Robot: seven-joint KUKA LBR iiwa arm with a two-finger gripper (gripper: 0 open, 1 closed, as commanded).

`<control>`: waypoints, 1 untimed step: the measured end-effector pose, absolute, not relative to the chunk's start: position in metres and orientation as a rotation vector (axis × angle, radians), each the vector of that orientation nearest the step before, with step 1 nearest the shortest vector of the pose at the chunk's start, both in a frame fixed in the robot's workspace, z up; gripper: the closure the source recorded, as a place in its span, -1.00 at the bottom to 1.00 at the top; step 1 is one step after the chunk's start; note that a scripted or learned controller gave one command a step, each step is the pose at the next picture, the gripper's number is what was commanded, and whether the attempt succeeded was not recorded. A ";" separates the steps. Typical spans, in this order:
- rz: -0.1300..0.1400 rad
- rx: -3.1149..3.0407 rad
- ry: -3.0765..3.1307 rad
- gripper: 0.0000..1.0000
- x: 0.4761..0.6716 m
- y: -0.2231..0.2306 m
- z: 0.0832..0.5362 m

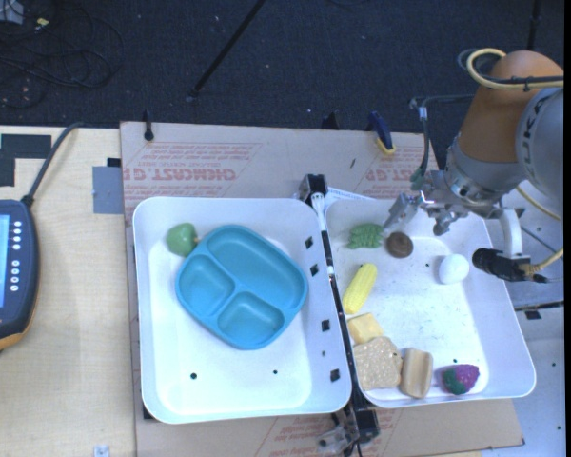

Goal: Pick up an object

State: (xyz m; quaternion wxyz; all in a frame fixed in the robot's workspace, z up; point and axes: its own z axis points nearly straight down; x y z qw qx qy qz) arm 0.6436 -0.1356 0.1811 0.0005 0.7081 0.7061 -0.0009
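The pick has not yet happened, as far as this view shows: every object lies on a bin floor and nothing is lifted. The arm [500,112] reaches in from the right and its gripper [421,208] hangs over the far edge of the right bin [495,350], above the small group of things at that end. Its fingers [397,212] look spread apart, one prong slanting down toward the left and the other toward the right, and nothing sits between them; how wide the gap really is I cannot judge exactly from this slanted angle. The left prong ends just beside the green leafy piece [366,235] and near the brown ball [399,246], but I cannot tell whether it touches either one. Those two seem the likeliest targets, being closest under the hand. The white ball [452,268] lies a little to the right of them, the corn cob [360,287] toward the bin's middle near the divider, and at the near end sit a yellow block [364,327], a slice of bread [376,363], a tan roll [417,372] and a purple bunch [461,378]. In the left bin [228,388] a blue divided plate [241,285] rests with a green lump [181,239] just beside its far corner, well apart from the hand. What remains is the whole of the job: lower onto one thing, close on it and raise it.
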 end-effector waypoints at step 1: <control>-0.002 2.221 2.228 -1.00 0.644 -0.096 0.182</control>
